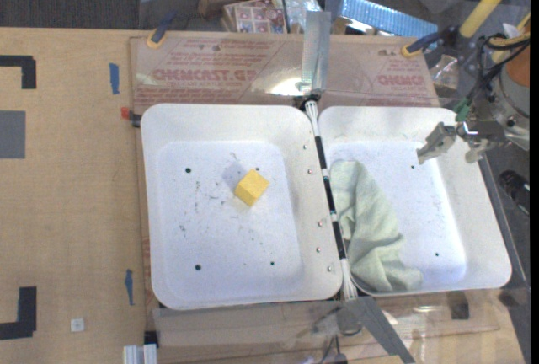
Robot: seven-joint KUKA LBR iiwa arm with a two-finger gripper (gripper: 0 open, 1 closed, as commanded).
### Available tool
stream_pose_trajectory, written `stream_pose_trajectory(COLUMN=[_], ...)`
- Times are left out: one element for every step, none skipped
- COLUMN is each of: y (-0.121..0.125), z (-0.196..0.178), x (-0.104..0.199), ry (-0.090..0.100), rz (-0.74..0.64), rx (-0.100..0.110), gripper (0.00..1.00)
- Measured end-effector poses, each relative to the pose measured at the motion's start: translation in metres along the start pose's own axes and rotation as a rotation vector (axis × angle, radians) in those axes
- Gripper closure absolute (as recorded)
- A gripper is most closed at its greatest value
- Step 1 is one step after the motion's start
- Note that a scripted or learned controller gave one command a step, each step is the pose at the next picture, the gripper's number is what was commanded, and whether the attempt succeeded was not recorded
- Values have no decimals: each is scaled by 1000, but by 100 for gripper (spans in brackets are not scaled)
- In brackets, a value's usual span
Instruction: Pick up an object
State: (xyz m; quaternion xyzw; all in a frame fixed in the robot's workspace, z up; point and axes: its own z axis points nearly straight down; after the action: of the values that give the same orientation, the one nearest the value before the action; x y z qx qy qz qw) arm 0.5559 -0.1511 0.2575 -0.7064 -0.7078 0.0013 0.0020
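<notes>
While nothing has yet been lifted, the work of picking up an object looks to be at its very beginning. The tool (452, 143) sits at the far right edge of the right bin (480, 270), above that bin's upper right corner, with the arm (514, 114) reaching in behind it from the right. Its two fingers stand apart with only bare white bin floor showing between them, so it is spread and carries nothing.

Two things could serve as the object. A small yellow block (251, 187) lies alone near the middle of the left bin (168, 270), tilted a little so that one corner points toward the camera, with only dark specks on the bin floor around it. A pale green cloth (370, 227) lies crumpled along the left side of the right bin, pressed against the wall shared with the left bin and running down to that bin's lower left corner. The tool is well apart from both: the cloth is the nearer, across the open floor of the same bin, and the block is farther off, beyond the divider (324, 185) between the bins.

By my reading, every real step is left: choosing a target, moving over it, coming down, closing on it, and raising it clear. The block looks an easy, firm thing to pinch if the fingers line up with its flat sides; the cloth would likely bunch and could slip free.
</notes>
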Motion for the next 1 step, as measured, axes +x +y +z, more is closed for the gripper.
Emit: stream_pose_trajectory(y=[-51], z=[69], x=[-36], ry=[0], rz=[-178], rx=[-1], gripper=[0])
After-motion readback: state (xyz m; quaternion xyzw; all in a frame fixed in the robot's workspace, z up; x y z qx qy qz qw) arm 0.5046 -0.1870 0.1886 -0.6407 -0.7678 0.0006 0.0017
